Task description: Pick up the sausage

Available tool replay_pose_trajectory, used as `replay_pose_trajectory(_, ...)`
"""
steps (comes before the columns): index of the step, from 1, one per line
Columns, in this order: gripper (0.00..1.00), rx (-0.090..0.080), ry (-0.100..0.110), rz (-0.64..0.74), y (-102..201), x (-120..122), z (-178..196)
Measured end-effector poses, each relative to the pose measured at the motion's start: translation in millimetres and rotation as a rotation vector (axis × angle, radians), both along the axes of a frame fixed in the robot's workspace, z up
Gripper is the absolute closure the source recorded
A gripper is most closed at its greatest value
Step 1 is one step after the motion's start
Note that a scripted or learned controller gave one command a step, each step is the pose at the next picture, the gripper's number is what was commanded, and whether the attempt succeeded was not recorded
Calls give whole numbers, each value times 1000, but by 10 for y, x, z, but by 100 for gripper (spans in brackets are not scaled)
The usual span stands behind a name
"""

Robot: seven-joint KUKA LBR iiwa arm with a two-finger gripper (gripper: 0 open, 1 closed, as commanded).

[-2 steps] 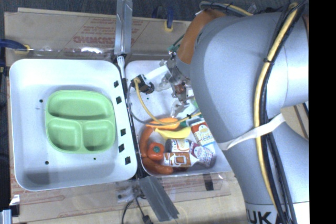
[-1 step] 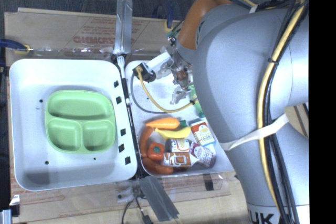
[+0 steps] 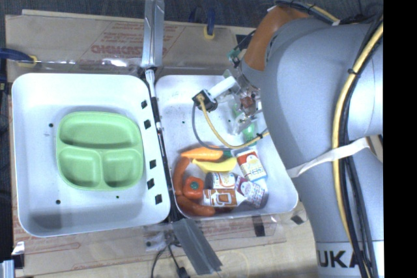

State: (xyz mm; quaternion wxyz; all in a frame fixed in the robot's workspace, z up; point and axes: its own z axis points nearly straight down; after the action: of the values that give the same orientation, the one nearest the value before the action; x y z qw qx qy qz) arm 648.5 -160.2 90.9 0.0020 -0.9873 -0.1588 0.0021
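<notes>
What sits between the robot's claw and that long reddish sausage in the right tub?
In the camera view, a yellow cable loops over bare white tub floor below the gripper; then an orange carrot lies just above the curved sausage.

- A cardboard-topped bench (image 3: 78, 36) with red print carries two shallow white bins side by side.
- The left bin (image 3: 29, 140) sits at nine o'clock.
- The right bin (image 3: 172, 94) touches it at three o'clock.
</notes>
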Motion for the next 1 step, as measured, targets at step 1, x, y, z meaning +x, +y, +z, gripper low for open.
replay_pose_trajectory(1,100,2,3,7,20,3,99)
